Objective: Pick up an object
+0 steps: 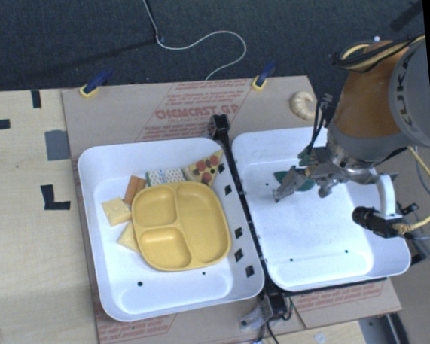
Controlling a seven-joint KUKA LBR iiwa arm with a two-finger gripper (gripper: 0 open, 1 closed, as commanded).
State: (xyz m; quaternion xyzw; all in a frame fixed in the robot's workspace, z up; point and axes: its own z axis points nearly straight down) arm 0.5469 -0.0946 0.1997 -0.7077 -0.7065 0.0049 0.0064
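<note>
My gripper (pixel 301 188) hangs low over the upper left part of the right bin (pixel 322 263), on the grey arm with its orange band (pixel 368 107). A small dark teal object (pixel 283 176) lies on the bin floor right by the gripper's left side, partly hidden under it. I cannot tell whether the gripper touches it. In the left bin (pixel 112 283) a yellow divided plate (pixel 181 225) lies flat. Around its upper and left edges sit a tan square piece (pixel 116 212), a brown block (pixel 134 187), a speckled white piece (pixel 165 177) and a colourful patterned piece (pixel 205 167).
A black divider (pixel 237 203) runs between the two bins. A beige knob-like item (pixel 302 104) sits on the cardboard behind the right bin. A black cable loop (pixel 379 221) hangs off the arm over the right bin's right side.
</note>
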